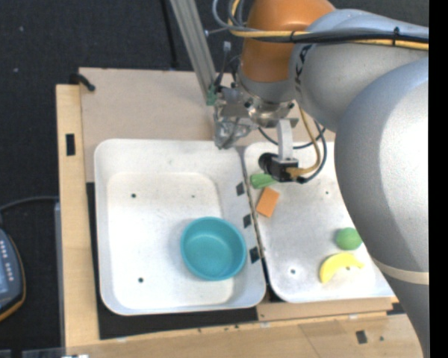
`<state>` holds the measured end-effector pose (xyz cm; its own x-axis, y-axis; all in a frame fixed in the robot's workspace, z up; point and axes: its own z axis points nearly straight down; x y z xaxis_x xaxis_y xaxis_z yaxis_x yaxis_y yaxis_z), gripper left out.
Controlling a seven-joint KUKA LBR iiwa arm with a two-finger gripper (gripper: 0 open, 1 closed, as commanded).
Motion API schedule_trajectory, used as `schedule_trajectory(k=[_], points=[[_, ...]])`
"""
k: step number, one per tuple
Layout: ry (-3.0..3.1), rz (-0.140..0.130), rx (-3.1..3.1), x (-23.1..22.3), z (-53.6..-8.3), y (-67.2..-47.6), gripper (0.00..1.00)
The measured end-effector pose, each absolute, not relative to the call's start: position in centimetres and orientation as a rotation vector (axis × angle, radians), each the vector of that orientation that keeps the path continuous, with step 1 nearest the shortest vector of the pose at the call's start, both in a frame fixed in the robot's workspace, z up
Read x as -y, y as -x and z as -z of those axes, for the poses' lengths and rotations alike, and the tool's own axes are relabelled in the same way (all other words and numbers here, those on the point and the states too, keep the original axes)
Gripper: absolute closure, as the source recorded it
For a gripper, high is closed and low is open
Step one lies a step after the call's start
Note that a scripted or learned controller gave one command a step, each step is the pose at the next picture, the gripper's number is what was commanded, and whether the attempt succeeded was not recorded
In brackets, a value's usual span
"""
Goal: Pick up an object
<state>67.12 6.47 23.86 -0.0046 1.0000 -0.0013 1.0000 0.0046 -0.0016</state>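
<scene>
arm: grey with an orange band, reaching in from 3 o'clock, wrist over the far edge of the bins.
gripper: toward 12 o'clock of the view, above the far rim of the left bin, close to the divide between the bins.
grip: cannot tell whether it is wide or narrow; the wrist and cables hide it.
left bin: white and shallow, on the 9 o'clock side.
teal bowl: upright at 5 o'clock on the left bin's floor, near the inner wall, well apart from the gripper, which is at its 12 o'clock.
right bin: white, partly covered by the arm.
green piece: small, at the right bin's 11 o'clock corner, near the gripper, at its 5 o'clock.
orange block: just beside the green piece, at its 6 o'clock, tilted.
green ball: at 4 o'clock from the orange block, beside the arm's edge.
yellow piece: curved, just beside the green ball at its 6 o'clock.
bench: tan board under both bins.
</scene>
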Motion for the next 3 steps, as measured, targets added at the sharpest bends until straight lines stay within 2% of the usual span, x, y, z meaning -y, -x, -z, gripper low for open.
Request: schedule_trajectory(k=[1,2,3], points=[[2.218,-0.003,2.225,-8.53,-23.21,-66.37,1.0],[2.216,-0.004,2.226,-8.74,-23.26,-66.22,1.0],[2.217,-0.003,2.225,-8.75,-23.25,-66.22,0.0]])
